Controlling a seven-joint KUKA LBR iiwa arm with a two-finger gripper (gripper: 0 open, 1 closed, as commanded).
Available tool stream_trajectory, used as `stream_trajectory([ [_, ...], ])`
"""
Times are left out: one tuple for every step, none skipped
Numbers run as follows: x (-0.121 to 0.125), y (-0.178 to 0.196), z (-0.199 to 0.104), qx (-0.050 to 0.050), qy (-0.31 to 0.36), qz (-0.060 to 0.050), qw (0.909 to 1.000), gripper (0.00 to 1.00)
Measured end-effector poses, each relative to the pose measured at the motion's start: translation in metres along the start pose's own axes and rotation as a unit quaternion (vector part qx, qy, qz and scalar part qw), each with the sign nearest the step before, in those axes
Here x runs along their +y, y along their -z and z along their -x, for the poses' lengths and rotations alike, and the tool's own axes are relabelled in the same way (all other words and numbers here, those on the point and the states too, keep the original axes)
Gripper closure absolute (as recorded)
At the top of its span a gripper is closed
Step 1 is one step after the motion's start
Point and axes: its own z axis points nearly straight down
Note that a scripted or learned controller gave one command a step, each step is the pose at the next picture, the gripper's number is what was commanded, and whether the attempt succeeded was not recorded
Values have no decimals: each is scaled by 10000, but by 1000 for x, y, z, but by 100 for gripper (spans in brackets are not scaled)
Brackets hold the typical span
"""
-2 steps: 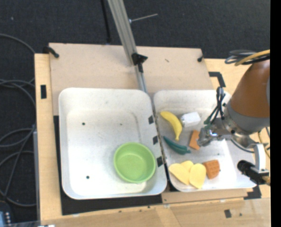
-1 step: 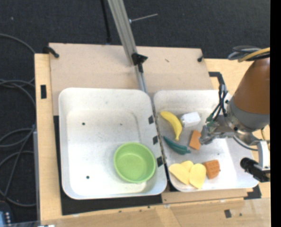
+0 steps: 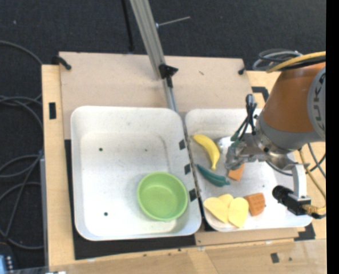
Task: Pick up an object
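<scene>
End effector (image 3: 236, 160) low in the right bin (image 3: 215, 119), over a small orange piece (image 3: 235, 173); whether it grips cannot be told. Banana (image 3: 208, 148) just left of it, teal piece (image 3: 212, 176) below. Near edge: pale yellow slices (image 3: 226, 209), orange block (image 3: 255, 204). Green bowl (image 3: 162, 196) in left bin (image 3: 101, 153).
</scene>
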Motion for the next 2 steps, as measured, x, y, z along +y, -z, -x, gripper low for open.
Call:
stream_trajectory([
  [12, -9, -53, -1, -4, -12, 10000, 100],
  [19, -13, -99, 1, -3, -13, 10000, 100],
])
